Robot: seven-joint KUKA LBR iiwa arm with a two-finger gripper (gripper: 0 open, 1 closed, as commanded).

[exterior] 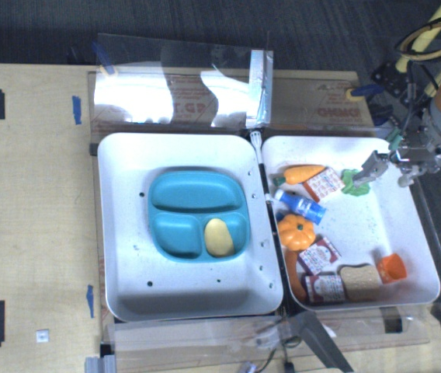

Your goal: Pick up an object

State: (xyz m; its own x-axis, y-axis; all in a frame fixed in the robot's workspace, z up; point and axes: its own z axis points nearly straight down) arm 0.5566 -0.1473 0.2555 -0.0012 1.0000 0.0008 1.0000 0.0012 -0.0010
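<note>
A wooden bench (pixel 34 208) carries two white bins; the gripper (pixel 387 168) hangs over the right bin (pixel 407 231), whether it grips anything I cannot tell; a green piece (pixel 352 183) lies just left of it, a carrot (pixel 304 174) further left.

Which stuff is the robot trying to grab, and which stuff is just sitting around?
For the job:
gripper
carrot
blue bottle
small pumpkin
green piece
orange cup
right bin

Just lying about:
left bin
blue tray
yellow lemon in the tray
</note>
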